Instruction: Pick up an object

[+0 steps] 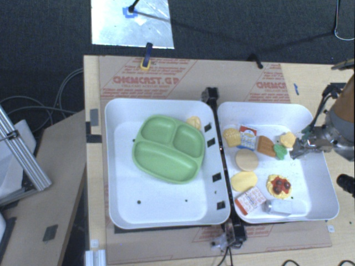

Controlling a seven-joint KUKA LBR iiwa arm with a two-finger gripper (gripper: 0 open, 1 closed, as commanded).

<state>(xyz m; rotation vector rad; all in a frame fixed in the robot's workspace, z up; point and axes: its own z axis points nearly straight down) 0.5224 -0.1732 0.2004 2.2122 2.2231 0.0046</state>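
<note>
1. My gripper (297, 150) sits low at the right side of the right bin (319, 204), arm coming in from the right edge of the camera view.
2. Finger state: can't tell. The tip is a dark blur at this res; no way to read apart vs together.
3. Nothing visibly between the fingers, so I'm logging no grasp yet. Pick = not done, as far as this view shows.
4. Nearest candidates: green piece (280, 152), touching or just beside the tip on its left; small yellow piece (287, 139) just above it; brown wedge (266, 147) next to the green one on its far side.
5. All three look to be resting on the bin floor, not lifted.
6. Other items in the same bin, further from me: red/white packet (247, 136), pale round disc (247, 160), yellow lump (244, 180), pizza-like piece w/ red topping (279, 185), flat card (250, 199), grey item (277, 206).
7. Left bin (119, 204) holds the green divided tray (169, 148) w/ a small yellow thing (193, 122) at its back edge. Well apart from me; not in play.
8. Judgement: I'm at the approach/close stage. Left to do: secure one item (prob. the green or yellow piece), lift clear of the bin floor, confirm it comes up w/ me.
</note>
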